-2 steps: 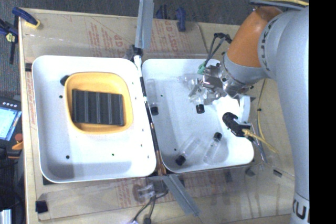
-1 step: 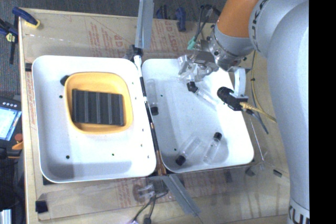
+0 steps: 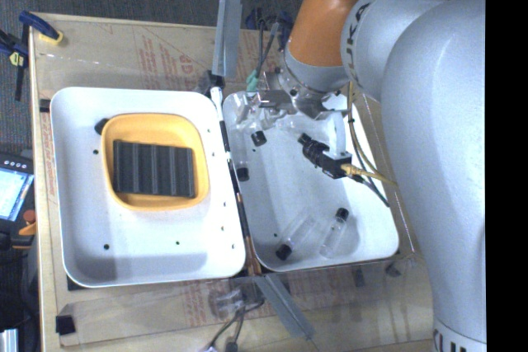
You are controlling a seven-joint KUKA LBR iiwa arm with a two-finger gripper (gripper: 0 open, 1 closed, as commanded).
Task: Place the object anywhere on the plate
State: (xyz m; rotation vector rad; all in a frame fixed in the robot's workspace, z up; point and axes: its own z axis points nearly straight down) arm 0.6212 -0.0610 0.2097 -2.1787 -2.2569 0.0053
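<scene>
A yellow plate [image 3: 154,161] with a dark ridged centre lies in the left white bin [image 3: 82,251]. In the right bin [image 3: 272,194], near its front edge, two clear bottles with black caps lie side by side: one [image 3: 295,238] on the left, the other [image 3: 334,232] on the right. My gripper [image 3: 257,113] is down at the far left corner of the right bin, well away from both bottles and just right of the wall between the bins. Glare and clear parts around its tip hide what is there.
The grey arm with its orange band [image 3: 326,21] covers the right bin's far right side. A black plug on a cable [image 3: 323,157] hangs over the middle of that bin. Small dark bits [image 3: 242,173] lie near the dividing wall.
</scene>
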